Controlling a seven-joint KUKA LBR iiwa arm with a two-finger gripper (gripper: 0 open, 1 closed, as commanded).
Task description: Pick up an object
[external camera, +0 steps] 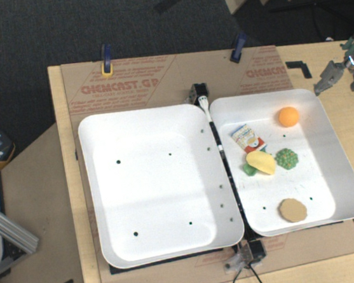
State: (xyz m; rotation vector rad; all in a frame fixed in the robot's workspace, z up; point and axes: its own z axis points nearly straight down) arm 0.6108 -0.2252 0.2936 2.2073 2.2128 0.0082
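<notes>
The right bin (pixel 334 169) holds several small objects. An orange ball (pixel 288 116) lies near its far side. A white, blue and red packet (pixel 247 137) sits left of centre. Just below it a yellow piece (pixel 261 162) rests against a green knobbly ball (pixel 286 158), and a small green bit (pixel 249 170) is at the yellow piece's left. A tan round disc (pixel 293 210) lies near the front wall. My gripper (pixel 341 79) hangs above the bench beyond the bin's far right corner, open, with nothing between its fingers (pixel 325 79).
The left bin (pixel 150 186) stands beside the right one, and a black divider strip (pixel 220 155) runs between them. Two clamps (pixel 106 60) hold the cardboard base at the back. Grey equipment stands at the left edge.
</notes>
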